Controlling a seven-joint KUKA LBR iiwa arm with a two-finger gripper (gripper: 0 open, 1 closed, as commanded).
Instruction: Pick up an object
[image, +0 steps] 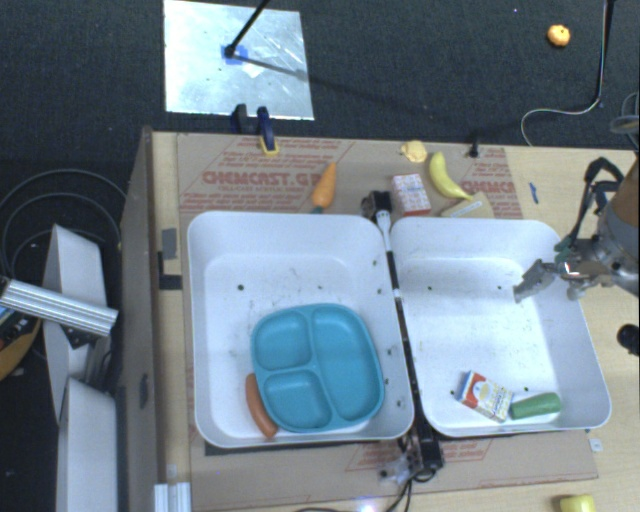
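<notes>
Green object (535, 405) well below gripper (545, 277), apart

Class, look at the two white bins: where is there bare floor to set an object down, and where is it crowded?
Right bin: bare across its far and middle floor; only the small box and green object crowd the near edge. The gripper hangs at its right side. Left bin: bare along the far half; blue tray and sausage crowd the near half.

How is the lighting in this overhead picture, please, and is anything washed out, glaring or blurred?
In the camera view the light is even and soft; the white bins look bright but keep their speck marks. The metal sheet on the dark floor shows patchy glare. The blue divided tray and small carton are fairly sharp, while the gripper at the right is slightly smeared.
</notes>
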